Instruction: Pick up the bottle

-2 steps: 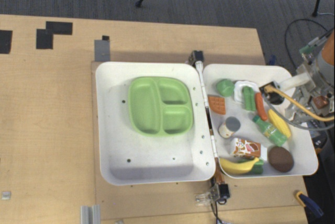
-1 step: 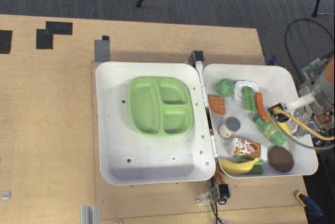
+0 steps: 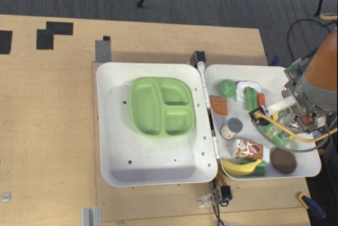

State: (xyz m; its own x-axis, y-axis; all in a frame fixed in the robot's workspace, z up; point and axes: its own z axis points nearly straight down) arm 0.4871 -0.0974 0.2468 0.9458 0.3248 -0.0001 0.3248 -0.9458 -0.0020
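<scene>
Green-and-white plastic bottle [image 3: 249,96] lies in the right shallow white bin [image 3: 274,73], near the middle of its far edge. It sits between a rounded green lump [image 3: 227,87] and a small orange piece [image 3: 260,99]. Flat orange packet [image 3: 219,106] lies by the bin's left wall, grey disc [image 3: 234,125] nearer the middle. Along the near edge: yellow banana [image 3: 240,167], small printed carton [image 3: 248,150], brown round object [image 3: 283,160]. Two-finger gripper [image 3: 302,120] hangs over the bin's right side, apart from the bottle; whether it is wide or closed cannot be told. Left white bin [image 3: 113,167] carries a green divided plate [image 3: 161,107].
</scene>
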